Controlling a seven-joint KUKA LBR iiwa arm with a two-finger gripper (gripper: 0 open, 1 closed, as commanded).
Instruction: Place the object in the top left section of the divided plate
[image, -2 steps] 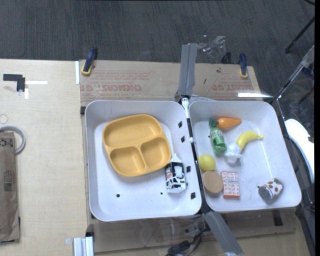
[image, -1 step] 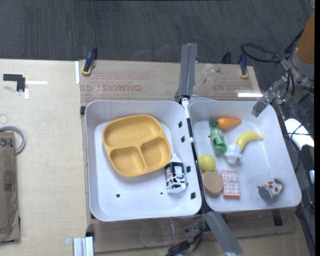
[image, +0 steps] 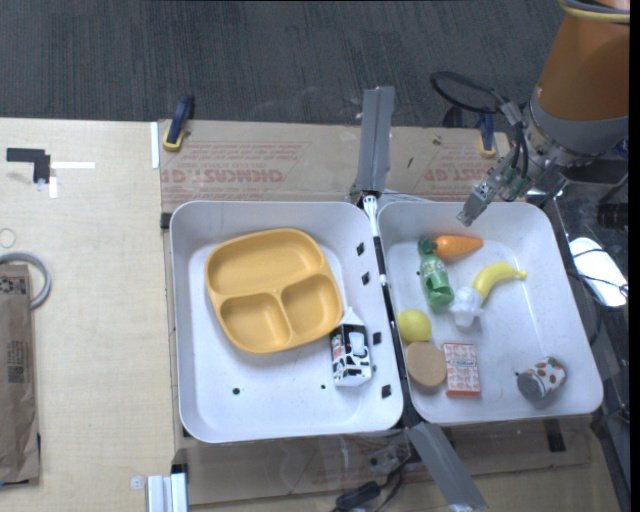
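Camera view looks down at a slant on two shallow white bins set side by side on a bench. The left bin holds a yellow divided plate lying toward the bin's far side, its one long section along the far edge and two smaller sections nearer the front; all three sections look bare. Just beside the plate's near right corner, against the bin's right wall, lies a small black-and-white carton. The right bin holds the loose things: an orange carrot near the far wall, a green bottle just below it and tilted lengthwise, a yellow banana to the right of the bottle, and a small white piece between bottle and banana. Nearer the front are a round yellow lemon, a flat tan disc just below the lemon, a small red-patterned box just beside the disc, and, well apart near the front right corner, a grey and brown lump. Which of these is the task's thing cannot be told; none lies in the plate. The arm, with its broad orange band, reaches in at the far right corner, and the gripper hangs over the right bin's far rim, just above the carrot, with nothing seen between its tips; whether it is open or closed cannot be told. Printed brown cardboard lies behind the bins, with a blue clamp at its far left corner.
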